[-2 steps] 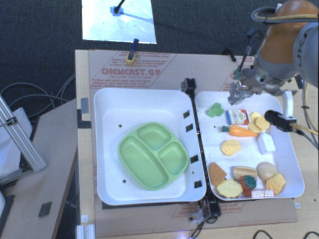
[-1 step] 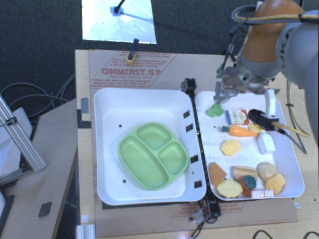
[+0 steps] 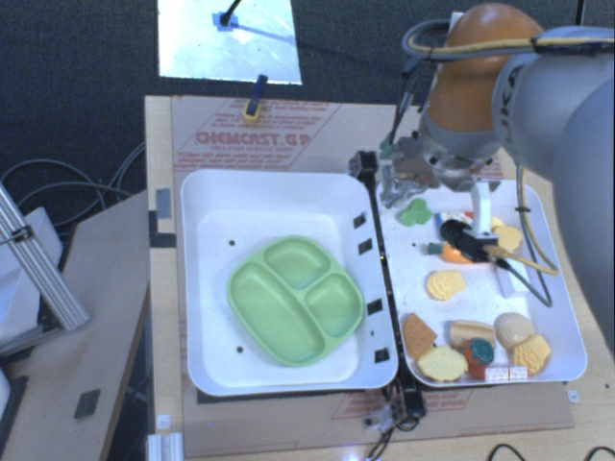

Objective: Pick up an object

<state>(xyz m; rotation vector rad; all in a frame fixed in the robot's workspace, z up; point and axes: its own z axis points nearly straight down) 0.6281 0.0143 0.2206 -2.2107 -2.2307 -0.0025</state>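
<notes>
My gripper [image 3: 396, 190] hangs low over the far left corner of the right bin [image 3: 562, 301], close to the wall between the two bins. A small green toy vegetable [image 3: 416, 213] lies just to its right, near the tip. Further along are an orange piece [image 3: 449, 253], a yellow ridged biscuit [image 3: 445, 283] and a pale yellow piece [image 3: 507, 238]. Nothing is visibly held by the gripper.
The left bin [image 3: 221, 209] holds a green divided plate [image 3: 294, 299]. Several toy foods crowd the right bin's near edge: an orange cracker [image 3: 417, 334], a yellow round [image 3: 442, 364], a bread piece [image 3: 472, 331], a beige egg [image 3: 513, 328] and a yellow waffle [image 3: 532, 353].
</notes>
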